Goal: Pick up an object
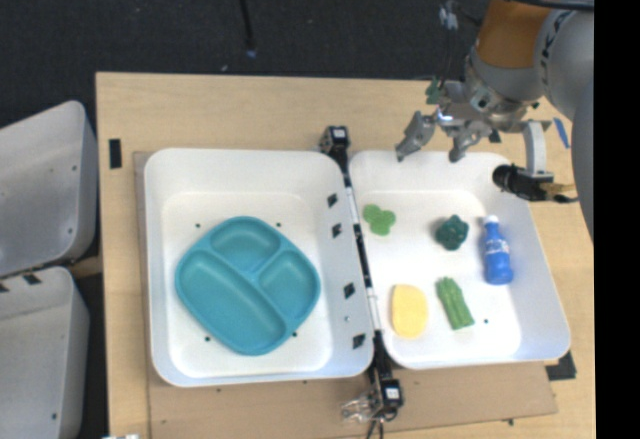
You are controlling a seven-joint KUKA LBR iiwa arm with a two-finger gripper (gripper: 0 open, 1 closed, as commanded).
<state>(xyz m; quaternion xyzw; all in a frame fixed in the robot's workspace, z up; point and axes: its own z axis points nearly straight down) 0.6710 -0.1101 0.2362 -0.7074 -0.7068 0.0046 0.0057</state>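
Note:
My gripper point(436, 143) hangs open over the far rim of the right bin point(540, 327), with nothing between its fingers. Below it in that bin lie a light green clover-shaped piece point(378, 219), a dark teal lump point(451, 232), a blue bottle with a white cap point(496, 250), a yellow oval block point(408, 310) and a green ridged stick point(454, 304). All of them sit nearer the camera than the gripper, apart from it.
The left bin point(165, 177) holds a teal divided plate point(247, 283). A black clip point(334, 138) sits at the far end of the divider between the bins. The wooden bench top point(120, 107) surrounds both bins.

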